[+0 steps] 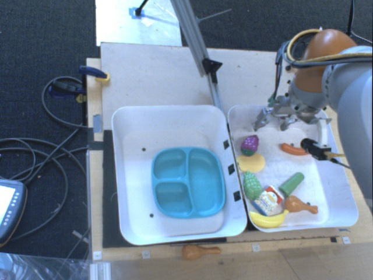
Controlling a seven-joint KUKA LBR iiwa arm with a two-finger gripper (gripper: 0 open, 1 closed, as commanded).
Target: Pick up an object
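The tool (284, 118) hangs over the far end of the right bin (344, 214), beyond the purple grapes (250, 144) and to their right. From where I stand I cannot tell whether it is spread or pressed together. Just in front of the grapes, seemingly touching them, lies a yellow disc (252, 163). Nearer still come a green knobbly toy (252, 185), a small carton (268, 201) and a banana (269, 219). Right of the grapes, apart from them, lies an orange sausage (293, 150). A green cucumber (291, 184) and a drumstick (298, 205) lie nearer on that side. Left of the grapes, in the left bin (125, 156), sits a teal divided plate (187, 181).
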